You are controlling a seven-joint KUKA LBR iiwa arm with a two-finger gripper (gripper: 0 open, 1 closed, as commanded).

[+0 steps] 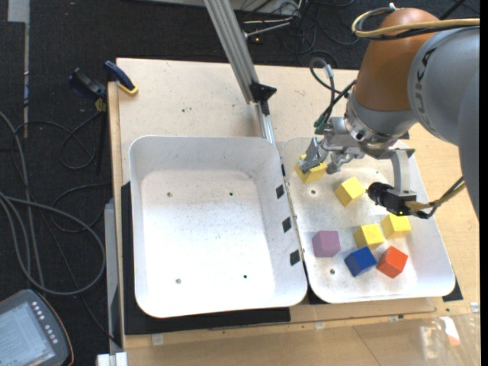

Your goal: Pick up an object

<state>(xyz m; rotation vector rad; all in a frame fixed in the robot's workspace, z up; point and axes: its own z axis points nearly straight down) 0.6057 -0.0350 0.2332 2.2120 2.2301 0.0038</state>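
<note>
Yellow block [312,171] between claw [316,163] fingers

Light is even and fairly bright, diffuse from overhead. The left bin [202,219] reads near-white with mild glare on its floor; its rim casts a thin dark shadow along the near edge. The counter [191,97] behind that bin is pale and slightly washed out. The floor left of the bin is very dark, cables barely separated. The arm [427,67], right of the bin, shows a soft highlight on its orange band. Overall sharpness is moderate, with grainy, compressed detail and soft block edges.
</note>
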